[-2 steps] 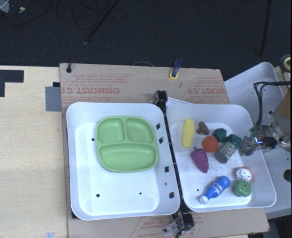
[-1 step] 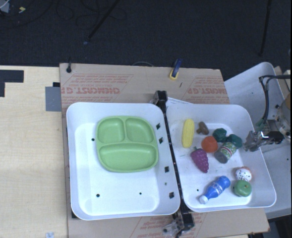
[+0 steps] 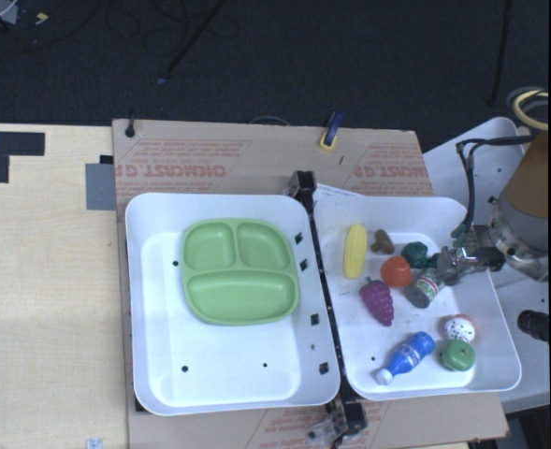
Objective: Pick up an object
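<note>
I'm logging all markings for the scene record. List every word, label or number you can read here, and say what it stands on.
Red printing, repeated twice, on the cardboard sheet under the bins: upside down from this camera, roughly "CHEMCAST GP", letters not fully sure.
More red printing on the cardboard's near edge: too cut off to read.
Label on the blue bottle: too small to read.
Small grey can: no readable text.

Two white bins sat on the bench, the left bin [image 3: 153, 363] and the right bin [image 3: 500, 368]. In the left bin lay one green divided plate [image 3: 239, 271]. Right of that plate, eight small things were spread: one yellow corn cob [image 3: 355, 251], one brown piece [image 3: 382, 242], one dark green piece [image 3: 414, 253], one orange ball [image 3: 396, 271], one purple grape bunch [image 3: 378, 301], one blue bottle [image 3: 407, 355], one spotted white ball [image 3: 459, 328] and one green round piece [image 3: 458, 354].
</note>
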### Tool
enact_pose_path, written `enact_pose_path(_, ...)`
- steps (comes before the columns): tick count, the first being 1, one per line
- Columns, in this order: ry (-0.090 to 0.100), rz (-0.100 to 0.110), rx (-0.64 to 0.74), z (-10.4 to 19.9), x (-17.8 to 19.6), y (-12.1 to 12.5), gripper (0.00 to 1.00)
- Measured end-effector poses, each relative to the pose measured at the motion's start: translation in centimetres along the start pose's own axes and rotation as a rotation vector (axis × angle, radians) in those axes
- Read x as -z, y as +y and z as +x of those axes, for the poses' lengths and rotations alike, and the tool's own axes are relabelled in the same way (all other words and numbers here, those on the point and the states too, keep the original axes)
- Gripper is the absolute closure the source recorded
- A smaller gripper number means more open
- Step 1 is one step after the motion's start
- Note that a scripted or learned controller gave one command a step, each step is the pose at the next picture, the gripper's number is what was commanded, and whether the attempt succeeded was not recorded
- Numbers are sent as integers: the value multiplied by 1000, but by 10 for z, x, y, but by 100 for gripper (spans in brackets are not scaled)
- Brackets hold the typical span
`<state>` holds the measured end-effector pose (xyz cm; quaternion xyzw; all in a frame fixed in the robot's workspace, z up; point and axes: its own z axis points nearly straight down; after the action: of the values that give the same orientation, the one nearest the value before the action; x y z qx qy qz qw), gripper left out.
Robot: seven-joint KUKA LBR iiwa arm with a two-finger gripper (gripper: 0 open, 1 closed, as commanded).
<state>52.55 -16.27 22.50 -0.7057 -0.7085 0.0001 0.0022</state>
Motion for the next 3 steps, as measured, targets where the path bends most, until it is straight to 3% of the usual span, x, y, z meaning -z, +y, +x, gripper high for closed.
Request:
enact_pose_path(1, 0, -1, 1, 44, -4, 17, 100)
enact_pose_path(3, -1, 0, 2, 161, 10, 33, 100)
